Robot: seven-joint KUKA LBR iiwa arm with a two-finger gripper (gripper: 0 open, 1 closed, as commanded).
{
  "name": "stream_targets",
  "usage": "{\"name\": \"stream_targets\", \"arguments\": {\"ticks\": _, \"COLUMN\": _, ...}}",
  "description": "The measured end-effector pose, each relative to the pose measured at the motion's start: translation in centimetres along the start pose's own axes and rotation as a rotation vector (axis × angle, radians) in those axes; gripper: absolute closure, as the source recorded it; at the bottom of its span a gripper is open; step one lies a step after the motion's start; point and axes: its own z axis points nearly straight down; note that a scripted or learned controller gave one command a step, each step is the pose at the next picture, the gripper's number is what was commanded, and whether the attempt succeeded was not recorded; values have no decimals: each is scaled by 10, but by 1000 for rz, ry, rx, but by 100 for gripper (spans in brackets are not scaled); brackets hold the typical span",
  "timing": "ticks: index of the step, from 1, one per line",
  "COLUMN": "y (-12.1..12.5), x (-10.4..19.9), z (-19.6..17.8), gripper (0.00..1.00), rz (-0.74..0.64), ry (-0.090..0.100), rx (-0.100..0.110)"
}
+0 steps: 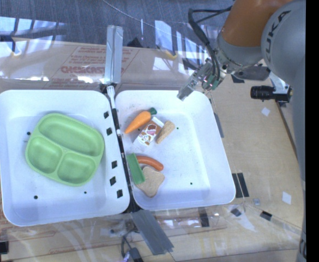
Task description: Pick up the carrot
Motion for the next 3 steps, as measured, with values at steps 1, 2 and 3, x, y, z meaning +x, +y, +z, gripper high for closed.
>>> {"name": "stream_targets", "arguments": {"ticks": 1, "y": 15, "x": 28, "z": 19, "gripper": 100, "rz": -514, "ry": 7, "rx": 0}}
{"name": "stream_targets", "arguments": {"ticks": 2, "y": 48, "x": 63, "z": 10, "gripper": 100, "rz": -887, "ry": 6, "rx": -1}}
{"name": "stream_targets", "arguments": {"ticks": 3, "y": 23, "x": 73, "z": -6, "gripper": 100, "rz": -1278, "ry": 5, "rx": -1}}
